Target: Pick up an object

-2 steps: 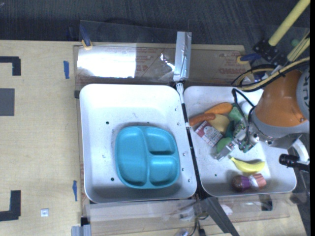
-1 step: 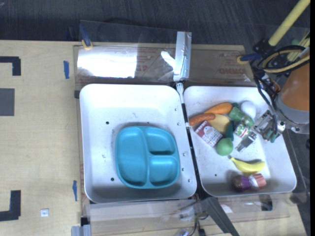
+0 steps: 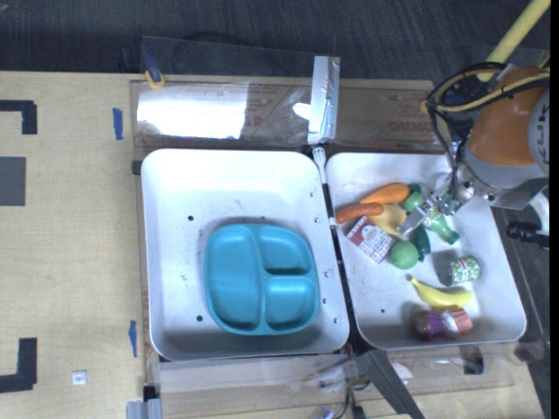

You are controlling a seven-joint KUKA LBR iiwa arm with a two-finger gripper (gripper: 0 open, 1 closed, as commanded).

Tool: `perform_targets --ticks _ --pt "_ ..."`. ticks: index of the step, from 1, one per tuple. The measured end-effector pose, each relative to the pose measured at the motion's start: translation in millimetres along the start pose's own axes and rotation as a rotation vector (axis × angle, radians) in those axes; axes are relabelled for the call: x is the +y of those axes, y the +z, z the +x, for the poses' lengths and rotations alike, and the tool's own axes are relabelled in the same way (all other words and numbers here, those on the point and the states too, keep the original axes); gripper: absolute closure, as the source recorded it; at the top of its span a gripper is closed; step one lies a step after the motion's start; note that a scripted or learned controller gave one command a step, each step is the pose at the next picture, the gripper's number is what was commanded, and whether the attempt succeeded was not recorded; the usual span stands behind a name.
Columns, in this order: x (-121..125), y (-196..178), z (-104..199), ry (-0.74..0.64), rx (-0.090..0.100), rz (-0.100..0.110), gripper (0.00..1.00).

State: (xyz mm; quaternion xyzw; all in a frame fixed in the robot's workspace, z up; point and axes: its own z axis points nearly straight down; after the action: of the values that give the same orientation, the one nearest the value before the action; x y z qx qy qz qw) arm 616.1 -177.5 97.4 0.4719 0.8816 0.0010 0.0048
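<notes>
My gripper (image 3: 434, 206) reaches in from the right and hangs low over the back of the right bin (image 3: 502, 260). It sits right among a cluster of toys: two orange carrots (image 3: 377, 201), a yellow piece (image 3: 390, 219), a dark green bottle (image 3: 423, 238) and a light green item (image 3: 443, 228). A red and white packet (image 3: 371, 239) and a green lime (image 3: 403, 254) lie just left of it. I see nothing lifted off the bin floor.
Nearer the front of the right bin lie a banana (image 3: 441, 295), a small patterned can (image 3: 464, 269) and a purple and red item (image 3: 444, 323). The left bin (image 3: 166, 234) holds a teal divided plate (image 3: 260, 276). A clear panel (image 3: 227, 107) stands behind the bins.
</notes>
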Motion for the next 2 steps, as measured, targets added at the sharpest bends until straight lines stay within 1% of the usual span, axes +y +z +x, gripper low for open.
perform_targets --ticks 1,2 --pt "50 7 -12 0.383 0.018 0.019 0.00" --pt "0 11 17 0.218 0.006 0.006 0.00"
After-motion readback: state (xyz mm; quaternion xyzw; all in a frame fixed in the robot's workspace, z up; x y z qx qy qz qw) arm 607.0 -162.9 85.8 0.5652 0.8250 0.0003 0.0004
